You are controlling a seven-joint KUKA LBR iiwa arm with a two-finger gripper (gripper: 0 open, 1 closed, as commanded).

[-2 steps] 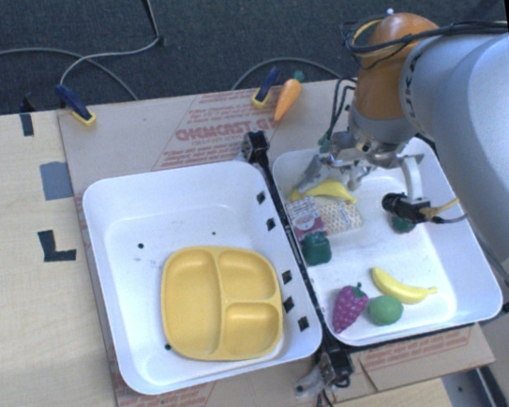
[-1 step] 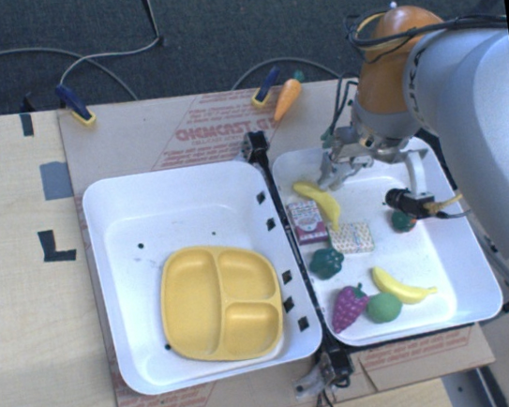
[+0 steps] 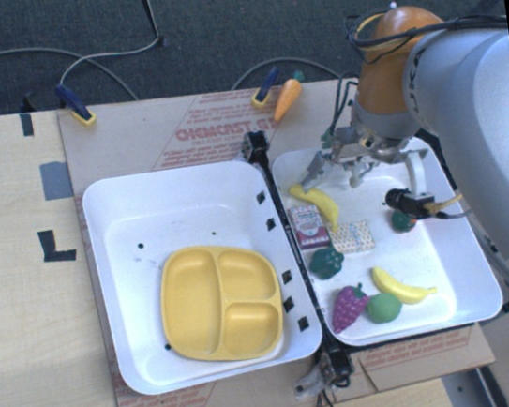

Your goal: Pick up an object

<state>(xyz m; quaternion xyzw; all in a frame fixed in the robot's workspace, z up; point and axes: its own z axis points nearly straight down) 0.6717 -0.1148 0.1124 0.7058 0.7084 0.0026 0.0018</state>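
- Reaching in from the right, the grey arm (image 3: 468,109) with its orange band (image 3: 395,34) hangs over the far end of the right bin (image 3: 459,305).
- The claw (image 3: 348,160) sits low at that far end; whether it is spread or pressed together cannot be told from this angle, and nothing can be seen held in it.
- Just beside the claw, towards the divider, lies a yellow banana (image 3: 316,203), tilted along the bin floor; whether the claw touches it cannot be told.
- Next to that banana are a small red-and-white box (image 3: 309,227) and a pale speckled block (image 3: 354,236).
- A dark green pepper (image 3: 325,262) lies nearer the front, with a purple bunch of grapes (image 3: 349,306) and a green round fruit (image 3: 383,307) touching each other at the front edge.
- A second banana (image 3: 401,286) lies just behind the green fruit.
- A small green and dark object (image 3: 402,211) rests near the right wall, under the arm.
- The left bin (image 3: 118,209) holds a yellow divided plate (image 3: 220,302).
- A toy carrot (image 3: 286,98) lies on the cardboard sheet (image 3: 168,135) on the desk (image 3: 17,328), behind the bins.
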